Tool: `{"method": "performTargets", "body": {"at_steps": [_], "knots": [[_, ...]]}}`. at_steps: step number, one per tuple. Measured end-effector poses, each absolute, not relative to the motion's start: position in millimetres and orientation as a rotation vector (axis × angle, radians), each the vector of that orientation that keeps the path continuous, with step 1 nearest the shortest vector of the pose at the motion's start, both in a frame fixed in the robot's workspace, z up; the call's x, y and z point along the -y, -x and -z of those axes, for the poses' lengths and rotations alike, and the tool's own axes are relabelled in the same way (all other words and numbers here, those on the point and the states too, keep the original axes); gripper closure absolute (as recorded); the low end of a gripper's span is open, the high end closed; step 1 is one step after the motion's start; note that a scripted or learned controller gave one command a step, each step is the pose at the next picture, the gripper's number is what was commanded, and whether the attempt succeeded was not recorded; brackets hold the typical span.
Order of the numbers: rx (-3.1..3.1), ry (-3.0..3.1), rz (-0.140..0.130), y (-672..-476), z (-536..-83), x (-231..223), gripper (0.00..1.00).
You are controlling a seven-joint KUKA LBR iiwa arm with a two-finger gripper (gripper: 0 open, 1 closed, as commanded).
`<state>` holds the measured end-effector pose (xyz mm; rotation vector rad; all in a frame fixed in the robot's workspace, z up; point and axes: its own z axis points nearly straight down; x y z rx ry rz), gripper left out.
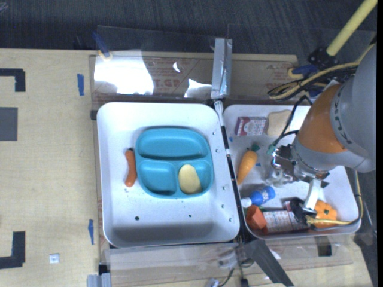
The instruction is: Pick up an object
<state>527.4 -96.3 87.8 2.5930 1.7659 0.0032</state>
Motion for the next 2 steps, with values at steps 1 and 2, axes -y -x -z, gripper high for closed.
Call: {"method": "performTargets", "body": {"at_steps": [1,2], "knots": [[-1.769,-2.592,-0.007,-528.3,-87,95,0.00],[-1.768,-2.589,-0.009,-529.2,-98,95,1.00]]}}
